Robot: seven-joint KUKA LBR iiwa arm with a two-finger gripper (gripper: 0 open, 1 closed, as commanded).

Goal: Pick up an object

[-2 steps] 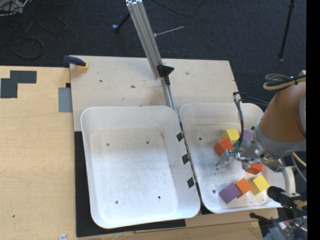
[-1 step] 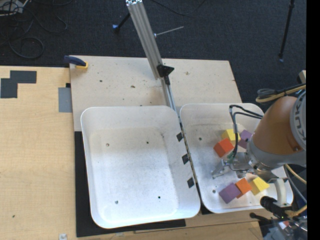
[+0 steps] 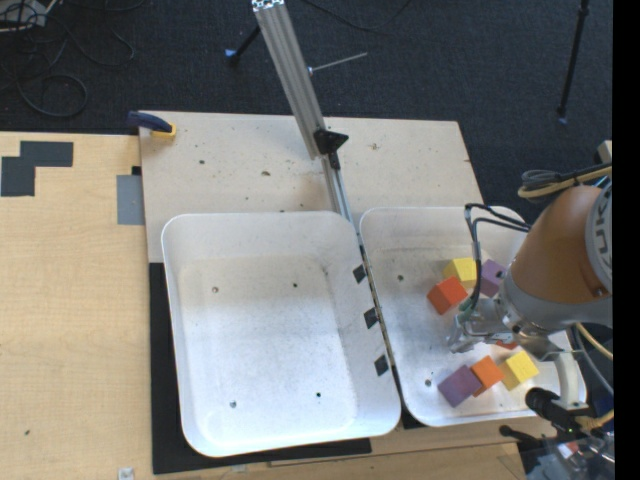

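I've got the claw (image 3: 468, 330) low among blocks near the right bin's (image 3: 400, 238) far-right edge; can't tell its spread. Crowding may nudge the orange block (image 3: 447, 294) aside.

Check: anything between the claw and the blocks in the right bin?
Nothing visible. The claw sits low in the right bin, between the red block above it and the purple block below, with bare floor on both sides.

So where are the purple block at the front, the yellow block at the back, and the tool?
purple block (image 3: 459, 384), camera view, top face.
yellow block (image 3: 463, 270), camera view, top face.
tool (image 3: 472, 330), camera view, metal tip.
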